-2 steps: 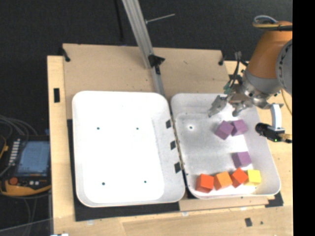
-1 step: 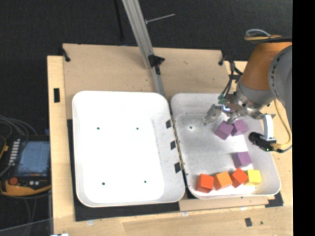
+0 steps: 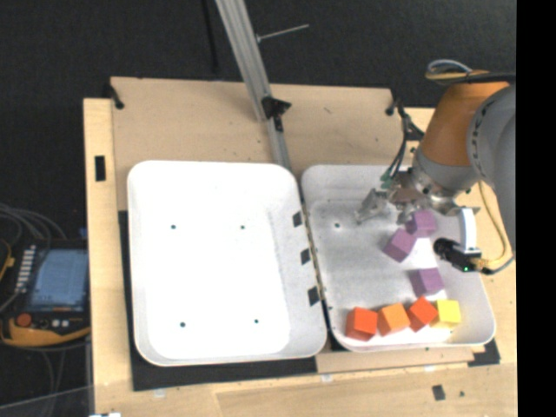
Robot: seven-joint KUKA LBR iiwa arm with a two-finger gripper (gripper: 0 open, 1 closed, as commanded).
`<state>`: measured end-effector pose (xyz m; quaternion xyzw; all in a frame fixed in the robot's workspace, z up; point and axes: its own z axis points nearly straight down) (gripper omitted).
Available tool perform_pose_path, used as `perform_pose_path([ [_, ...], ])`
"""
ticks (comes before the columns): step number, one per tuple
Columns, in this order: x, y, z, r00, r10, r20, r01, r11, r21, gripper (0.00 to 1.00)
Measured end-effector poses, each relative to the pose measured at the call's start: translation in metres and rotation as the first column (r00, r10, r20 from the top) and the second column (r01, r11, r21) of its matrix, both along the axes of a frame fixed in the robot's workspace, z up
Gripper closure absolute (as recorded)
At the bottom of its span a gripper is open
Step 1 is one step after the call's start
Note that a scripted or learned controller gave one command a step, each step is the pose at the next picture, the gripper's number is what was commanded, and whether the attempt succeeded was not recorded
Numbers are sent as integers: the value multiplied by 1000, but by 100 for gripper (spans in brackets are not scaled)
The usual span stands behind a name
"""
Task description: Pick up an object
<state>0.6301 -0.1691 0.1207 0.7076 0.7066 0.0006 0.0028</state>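
Note:
Several small blocks lie in the right bin (image 3: 347, 259). One purple block (image 3: 400, 245) sits mid-bin, a second purple block (image 3: 425, 223) is just up and right of it against the wrist, and a third purple block (image 3: 426, 281) lies lower down. Along the front wall stand a red block (image 3: 361, 322), an orange block (image 3: 393, 318), another red block (image 3: 423, 312) and a yellow block (image 3: 448, 311). My gripper (image 3: 387, 202) hangs low over the bin's upper part, just up and left of the two upper purple blocks. Nothing shows held in it.
The left bin (image 3: 217, 259) lies beside the right one, with black clips between their walls. A slanted metal pole (image 3: 252, 68) rises behind the bins. A cable and black connector (image 3: 456, 254) hang off the wrist over the bin's right side.

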Motion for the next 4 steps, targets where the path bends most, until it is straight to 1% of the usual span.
perform_pose_path([
  [1, 0, -1, 9, 1000, -2, 0, 2, 1000, 0, 100],
  [2, 6, 3, 71, 1000, 5, 4, -5, 1000, 0, 100],
  [3, 15, -4, 120, 1000, 8, 2, -8, 1000, 0, 100],
  [4, 16, -5, 150, 1000, 9, 0, -9, 1000, 1, 100],
])
